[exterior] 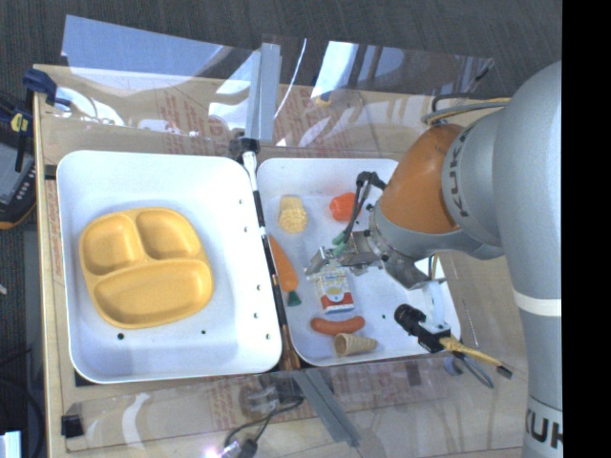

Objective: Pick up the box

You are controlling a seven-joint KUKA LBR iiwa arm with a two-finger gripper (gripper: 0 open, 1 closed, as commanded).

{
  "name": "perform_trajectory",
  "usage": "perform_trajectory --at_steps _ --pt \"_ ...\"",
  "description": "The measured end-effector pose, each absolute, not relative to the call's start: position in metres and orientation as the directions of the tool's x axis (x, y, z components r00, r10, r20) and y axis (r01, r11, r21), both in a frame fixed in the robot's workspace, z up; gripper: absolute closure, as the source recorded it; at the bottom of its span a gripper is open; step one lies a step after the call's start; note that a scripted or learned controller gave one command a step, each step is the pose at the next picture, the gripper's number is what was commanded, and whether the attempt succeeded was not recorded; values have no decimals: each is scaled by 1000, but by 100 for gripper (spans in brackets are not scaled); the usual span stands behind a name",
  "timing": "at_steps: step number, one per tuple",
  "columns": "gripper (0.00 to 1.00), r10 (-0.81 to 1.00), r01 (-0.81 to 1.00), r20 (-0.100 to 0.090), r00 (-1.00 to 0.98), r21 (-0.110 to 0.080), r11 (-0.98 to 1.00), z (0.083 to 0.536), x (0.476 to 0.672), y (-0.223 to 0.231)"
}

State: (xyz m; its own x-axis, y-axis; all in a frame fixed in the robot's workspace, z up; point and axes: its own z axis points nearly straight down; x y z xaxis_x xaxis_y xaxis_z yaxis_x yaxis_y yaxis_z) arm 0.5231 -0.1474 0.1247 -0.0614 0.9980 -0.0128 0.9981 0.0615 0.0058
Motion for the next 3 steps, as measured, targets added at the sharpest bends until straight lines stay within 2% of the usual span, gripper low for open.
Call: perform_trajectory --at_steps 1,2,3 --pt "0 1000 1000 1 -29 -6 29 91 523 -153" --pt "100 999 999 2 -32 -9 32 100 523 -153" --pt "100 995 995 1 97 -2 -97 246 533 -65"
